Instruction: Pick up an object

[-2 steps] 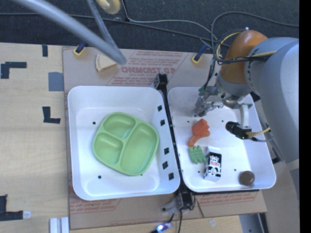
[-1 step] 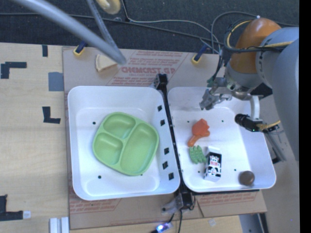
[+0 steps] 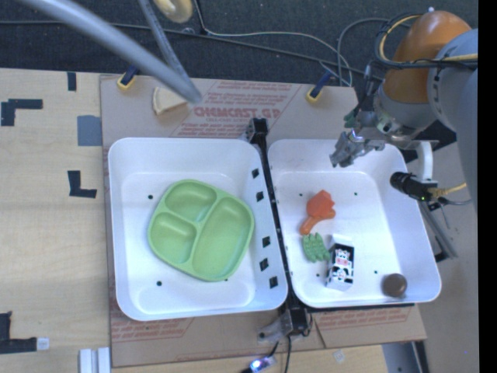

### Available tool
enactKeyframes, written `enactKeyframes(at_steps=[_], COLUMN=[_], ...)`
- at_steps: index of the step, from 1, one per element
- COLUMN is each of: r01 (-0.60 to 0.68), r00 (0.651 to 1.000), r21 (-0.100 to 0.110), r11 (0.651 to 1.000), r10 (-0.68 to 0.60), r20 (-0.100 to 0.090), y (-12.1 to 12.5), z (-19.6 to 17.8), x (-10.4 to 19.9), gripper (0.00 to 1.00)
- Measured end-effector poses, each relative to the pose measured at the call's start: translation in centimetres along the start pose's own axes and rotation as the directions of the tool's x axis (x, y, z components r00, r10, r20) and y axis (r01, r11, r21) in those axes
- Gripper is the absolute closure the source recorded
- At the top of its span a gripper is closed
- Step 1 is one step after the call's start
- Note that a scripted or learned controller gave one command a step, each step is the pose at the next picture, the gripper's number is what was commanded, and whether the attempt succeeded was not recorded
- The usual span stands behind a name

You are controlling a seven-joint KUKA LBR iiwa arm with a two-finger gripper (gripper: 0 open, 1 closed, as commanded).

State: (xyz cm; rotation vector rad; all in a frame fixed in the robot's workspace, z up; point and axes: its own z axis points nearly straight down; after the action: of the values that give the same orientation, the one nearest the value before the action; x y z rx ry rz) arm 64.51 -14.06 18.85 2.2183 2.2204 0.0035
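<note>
Two shallow white bins sit side by side on a wooden worktop (image 3: 46, 208). In the left bin (image 3: 124, 208) lies a green divided plate (image 3: 202, 228). The right bin (image 3: 415, 243) holds an orange toy (image 3: 318, 208) near its middle, a green toy (image 3: 314, 247), a cow-print carton (image 3: 341, 264) and a brown ball (image 3: 394, 285) at its front right corner. The gripper (image 3: 344, 152) hovers at the back edge, carrying nothing. The orange toy looks light and rigid; its narrow stem seems easiest to pinch.

arm reaches leftward, end effector (image 3: 342, 158) angled down.
</note>
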Motion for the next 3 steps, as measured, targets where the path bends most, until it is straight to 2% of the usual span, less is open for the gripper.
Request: enactKeyframes(at_steps=[1, 2, 3], r01=[0.002, 0.004, 0.004], r00=[1.0, 1.0, 1.0], r21=[-0.002, 0.006, 0.006], r11=[1.0, 1.0, 1.0], r10=[-0.002, -0.004, -0.004], r20=[0.0, -0.002, -0.002], y=[-0.5, -3.1, -5.3], z=[-6.0, -5.3, -5.8], x=[0.6, 6.4, 10.8], gripper=[1.0, 1.0, 1.0])
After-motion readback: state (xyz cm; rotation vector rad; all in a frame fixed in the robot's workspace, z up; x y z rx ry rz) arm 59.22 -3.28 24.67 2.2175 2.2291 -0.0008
